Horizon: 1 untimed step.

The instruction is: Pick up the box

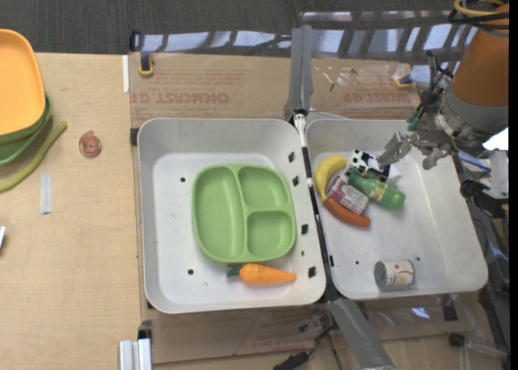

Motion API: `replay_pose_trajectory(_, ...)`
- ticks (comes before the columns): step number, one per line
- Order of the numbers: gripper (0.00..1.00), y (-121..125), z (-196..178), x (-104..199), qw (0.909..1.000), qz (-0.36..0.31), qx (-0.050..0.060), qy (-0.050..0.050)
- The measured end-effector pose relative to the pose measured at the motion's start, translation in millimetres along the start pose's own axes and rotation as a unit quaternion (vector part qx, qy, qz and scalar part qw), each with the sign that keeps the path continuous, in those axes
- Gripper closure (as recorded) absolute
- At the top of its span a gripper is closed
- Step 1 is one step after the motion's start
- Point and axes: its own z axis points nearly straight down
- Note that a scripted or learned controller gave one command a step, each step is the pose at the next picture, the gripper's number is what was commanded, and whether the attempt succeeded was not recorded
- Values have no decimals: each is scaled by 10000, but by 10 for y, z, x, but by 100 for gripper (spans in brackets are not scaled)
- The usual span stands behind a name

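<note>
We judge this to be the approach step: our gripper (414,148) hangs over the upper right part of the right white bin (453,279), its fingers spread apart and holding nothing. The small pink and white printed box (348,195) lies in that bin, down and to the left of the gripper and apart from it, in the middle of a tight cluster. A yellow banana (327,174) curves just beside its left edge, a red sausage-shaped toy (348,212) lies touching its lower edge, a green bottle (383,192) rests against its right side, and a small black and white toy (364,163) sits just above it.

The next move calls for shifting the gripper left and downward over the box, then aligning the fingers across its narrower sides. We expect the crowding to be the difficulty, since a finger could land on the bottle or banana instead.

Lower in the same bin a small white can (394,274) lies on its side, well apart. The left white bin (162,279) holds a green three-compartment plate (243,213) and an orange carrot (263,274) just below it.
</note>
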Motion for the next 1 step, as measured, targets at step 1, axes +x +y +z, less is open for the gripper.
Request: replay_pose_trajectory(1,0,235,964,304,9991,403,-153,-19)
